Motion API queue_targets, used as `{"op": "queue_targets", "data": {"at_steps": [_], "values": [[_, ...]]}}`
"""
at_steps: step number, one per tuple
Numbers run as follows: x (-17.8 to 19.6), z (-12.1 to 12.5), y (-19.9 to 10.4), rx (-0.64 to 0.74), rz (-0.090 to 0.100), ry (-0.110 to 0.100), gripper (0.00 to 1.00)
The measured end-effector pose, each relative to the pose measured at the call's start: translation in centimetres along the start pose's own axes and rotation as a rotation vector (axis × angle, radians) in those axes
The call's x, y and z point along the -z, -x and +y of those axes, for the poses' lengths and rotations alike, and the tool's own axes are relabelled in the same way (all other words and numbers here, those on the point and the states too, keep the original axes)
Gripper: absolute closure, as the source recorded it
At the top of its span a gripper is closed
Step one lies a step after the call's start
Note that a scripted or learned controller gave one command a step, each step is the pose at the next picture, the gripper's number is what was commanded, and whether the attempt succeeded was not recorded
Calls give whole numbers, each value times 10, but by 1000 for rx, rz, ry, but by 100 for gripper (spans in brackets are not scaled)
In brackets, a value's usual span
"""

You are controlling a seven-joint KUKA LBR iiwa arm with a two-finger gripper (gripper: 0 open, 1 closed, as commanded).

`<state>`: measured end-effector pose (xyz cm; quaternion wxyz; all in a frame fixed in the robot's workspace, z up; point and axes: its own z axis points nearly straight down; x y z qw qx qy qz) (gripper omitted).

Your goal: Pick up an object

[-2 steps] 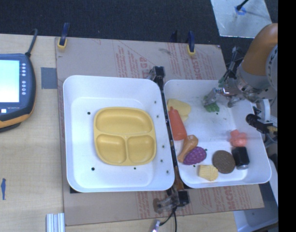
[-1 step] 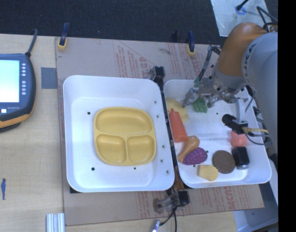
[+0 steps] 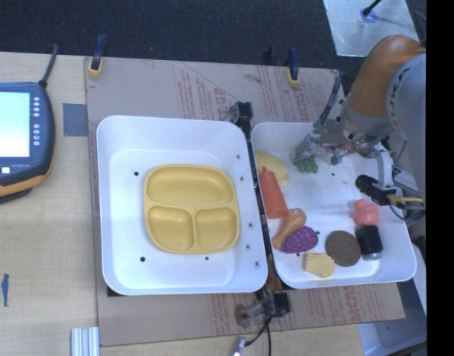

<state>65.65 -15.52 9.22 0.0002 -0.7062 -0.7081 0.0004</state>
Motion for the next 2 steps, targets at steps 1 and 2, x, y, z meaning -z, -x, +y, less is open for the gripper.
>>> {"op": "queue_targets", "data": {"at_steps": [1, 2], "values": [[11, 0, 1, 1, 0, 0, 100], [101, -28, -89, 3, 1, 0, 100]]}}
